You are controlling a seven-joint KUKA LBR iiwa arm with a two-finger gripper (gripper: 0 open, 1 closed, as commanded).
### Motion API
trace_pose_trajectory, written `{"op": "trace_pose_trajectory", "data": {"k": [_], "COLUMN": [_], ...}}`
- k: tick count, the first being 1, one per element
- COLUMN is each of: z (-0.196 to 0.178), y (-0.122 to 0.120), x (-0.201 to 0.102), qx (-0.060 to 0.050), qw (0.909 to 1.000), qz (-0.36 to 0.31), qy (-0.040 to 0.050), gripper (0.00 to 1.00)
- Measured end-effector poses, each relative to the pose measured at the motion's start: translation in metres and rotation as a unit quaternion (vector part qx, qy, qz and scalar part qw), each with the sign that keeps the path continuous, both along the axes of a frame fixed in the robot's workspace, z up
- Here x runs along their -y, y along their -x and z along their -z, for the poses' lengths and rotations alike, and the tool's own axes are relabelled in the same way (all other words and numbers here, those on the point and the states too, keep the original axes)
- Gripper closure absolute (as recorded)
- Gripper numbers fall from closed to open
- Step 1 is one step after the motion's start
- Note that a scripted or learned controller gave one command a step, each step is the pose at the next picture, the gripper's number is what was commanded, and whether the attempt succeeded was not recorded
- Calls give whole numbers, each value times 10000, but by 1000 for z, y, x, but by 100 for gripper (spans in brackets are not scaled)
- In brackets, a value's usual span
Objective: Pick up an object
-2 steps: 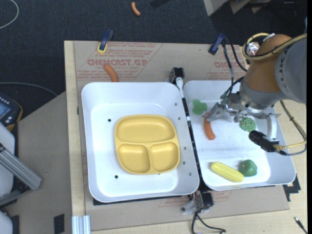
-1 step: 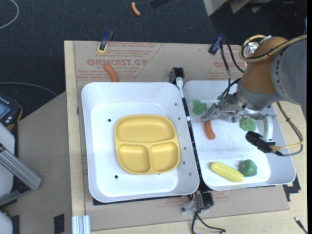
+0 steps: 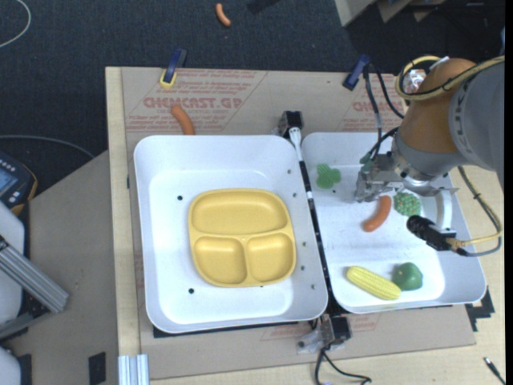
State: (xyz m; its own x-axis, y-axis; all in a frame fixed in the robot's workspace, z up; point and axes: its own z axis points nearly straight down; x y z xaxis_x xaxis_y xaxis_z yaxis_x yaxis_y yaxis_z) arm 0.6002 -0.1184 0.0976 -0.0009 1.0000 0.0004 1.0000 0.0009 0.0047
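Closest to me, along the front of the right bin (image 3: 461, 289), I see a yellow corn cob (image 3: 373, 282) lying at a slant, and just beside it on the right a green pepper (image 3: 408, 276). The left bin (image 3: 156, 215) holds a yellow divided plate (image 3: 241, 237), sitting flat near its middle with two small compartments toward me and one large one behind.

Further back in the right bin, an orange carrot (image 3: 377, 213) lies tilted, its upper end near the gripper (image 3: 370, 184). A green broccoli piece (image 3: 407, 204) rests just right of the carrot, partly tucked under the arm. The gripper hangs low over the bin floor, just above and left of the carrot; from this slant I cannot tell how its tips stand, and I see nothing held in it. A small leafy green piece (image 3: 327, 176) lies to the gripper's left, near the bin's inner wall.

Beyond the bins, on the brown board (image 3: 240, 103), lies a second orange carrot (image 3: 183, 119), and another small orange piece (image 3: 223, 14) sits on the dark floor behind.
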Motion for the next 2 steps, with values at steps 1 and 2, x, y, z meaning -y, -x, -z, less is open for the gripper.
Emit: {"op": "trace_pose_trajectory", "data": {"k": [1,2], "z": [-44,-88], "y": [-3,-6], "x": [5,3], "qx": [6,8], "qw": [10000,10000], "qz": [4,-2], "qy": [12,11], "gripper": [100,100]}}
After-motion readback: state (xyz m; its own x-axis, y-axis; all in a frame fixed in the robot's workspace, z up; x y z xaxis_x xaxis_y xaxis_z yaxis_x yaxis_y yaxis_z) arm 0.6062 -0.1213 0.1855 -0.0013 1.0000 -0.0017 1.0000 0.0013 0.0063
